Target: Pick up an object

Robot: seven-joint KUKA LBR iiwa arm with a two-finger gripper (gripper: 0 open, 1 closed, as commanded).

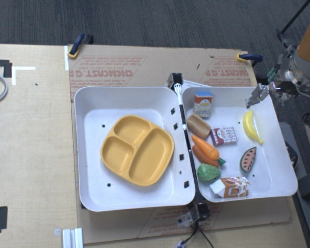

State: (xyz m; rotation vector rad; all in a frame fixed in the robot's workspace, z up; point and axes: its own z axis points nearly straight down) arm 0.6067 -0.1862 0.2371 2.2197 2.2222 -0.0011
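Observation:
The right bin [271,182] holds several toy foods: a small carton [203,104], a brown bread roll [199,124], a red box [223,136], a carrot [204,150], a green vegetable [208,172], an orange-and-white carton [232,187], a watermelon slice [248,159] and a banana [252,127]. My gripper [258,94] hangs at the bin's far right corner, just above and right of the banana. Nothing sits between its fingers.
The left bin [88,154] holds a yellow divided plate [138,150]. Both bins rest on a cardboard sheet [144,66] held by blue-and-yellow clamps [77,44]. Black clips [174,80] join the bins along their shared wall.

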